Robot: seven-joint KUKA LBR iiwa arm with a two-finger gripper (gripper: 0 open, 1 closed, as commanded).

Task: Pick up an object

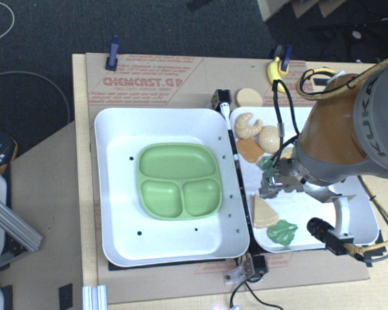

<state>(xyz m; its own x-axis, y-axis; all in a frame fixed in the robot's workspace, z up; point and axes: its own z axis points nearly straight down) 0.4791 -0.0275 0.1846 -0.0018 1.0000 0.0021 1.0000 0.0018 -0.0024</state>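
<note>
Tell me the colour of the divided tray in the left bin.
Light green, seen in the camera view: the divided tray lies in the white left bin.

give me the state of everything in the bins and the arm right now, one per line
green divided tray: flat in the left bin, its compartments hold nothing
croissant: lying at the far end of the right bin
round bun: lying beside the croissant
orange slice: flat, next to the bun
cheese wedge: flat, near end
green leaf: lying by the wedge
hand: low over the right bin

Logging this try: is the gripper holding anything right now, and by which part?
Cannot be told. The gripper is low in the right bin among the toy foods, its tips hidden.
</note>
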